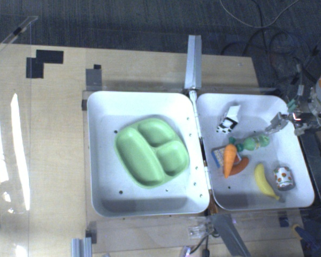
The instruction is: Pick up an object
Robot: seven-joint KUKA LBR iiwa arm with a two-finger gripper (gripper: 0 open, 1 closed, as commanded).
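- Grey gripper (281, 121) over right bin's (305, 159) far edge; finger spacing unclear, nothing held.
- Nearest target: green toy (251, 142), mid-bin, touching carrot (230, 158).
- Advice: descend centred, straddling its narrow axis, avoiding carrot; banana (266, 181) lies apart, easier alternative.

plate (151, 152) in left bin (96, 159), toys (230, 159) in right bin (305, 197)

two white bins (96, 143), one green divided plate (151, 152), one carrot (230, 159), one banana (265, 181), one small can (283, 178)
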